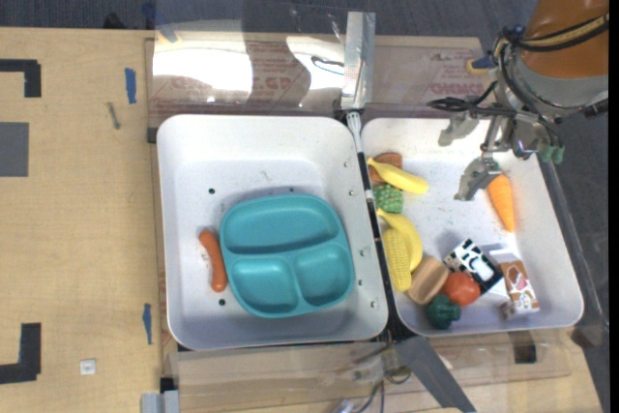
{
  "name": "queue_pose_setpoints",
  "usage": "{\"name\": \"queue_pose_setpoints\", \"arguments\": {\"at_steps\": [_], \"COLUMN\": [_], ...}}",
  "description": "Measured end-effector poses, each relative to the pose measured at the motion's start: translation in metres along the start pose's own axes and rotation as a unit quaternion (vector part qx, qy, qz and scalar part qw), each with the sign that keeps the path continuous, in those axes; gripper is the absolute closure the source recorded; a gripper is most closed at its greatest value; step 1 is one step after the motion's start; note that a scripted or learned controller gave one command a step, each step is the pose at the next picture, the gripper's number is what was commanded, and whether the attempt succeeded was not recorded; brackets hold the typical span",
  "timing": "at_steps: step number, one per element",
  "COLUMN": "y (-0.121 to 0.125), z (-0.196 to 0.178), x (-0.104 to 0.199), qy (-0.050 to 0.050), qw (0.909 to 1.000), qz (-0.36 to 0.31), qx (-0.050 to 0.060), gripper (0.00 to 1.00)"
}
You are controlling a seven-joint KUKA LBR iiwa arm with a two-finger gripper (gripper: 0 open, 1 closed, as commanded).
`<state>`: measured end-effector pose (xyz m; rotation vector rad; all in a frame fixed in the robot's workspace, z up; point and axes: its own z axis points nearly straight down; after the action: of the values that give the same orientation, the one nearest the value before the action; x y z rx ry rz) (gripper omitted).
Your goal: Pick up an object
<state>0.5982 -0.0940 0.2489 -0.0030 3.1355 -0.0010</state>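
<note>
While no object is lifted yet | camera view: gripper [481,173] hangs over right bin [566,251], fingers spread, pinching nothing | carrot [501,199] lies just beside it | grasp and lift remain.

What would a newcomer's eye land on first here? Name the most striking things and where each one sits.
First, the big teal divided tray in the middle of the left bin, with an orange sausage lying beside it on its left. Next, the bright clutter of toy food in the right bin: yellow bananas along its left wall and a carrot near the right wall. The gripper hangs just left of that carrot.
</note>
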Motion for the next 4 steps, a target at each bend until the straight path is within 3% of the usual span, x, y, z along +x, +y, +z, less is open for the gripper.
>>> {"name": "queue_pose_setpoints", "arguments": {"at_steps": [1,2,3,4], "y": [-0.084,-0.100,-0.099,-0.099], "z": [0.103,0.160,0.146,0.147], "x": [0.042,-0.004,-0.008,-0.007], "qy": [0.005,-0.004,-0.010,-0.009], "qw": [0.9996,0.9999,0.9999,0.9999], "qz": [-0.029,0.009,0.009,0.009], "qx": [-0.001,0.001,0.002,0.002], "gripper": [0.00,0.00,1.00,0.00]}}
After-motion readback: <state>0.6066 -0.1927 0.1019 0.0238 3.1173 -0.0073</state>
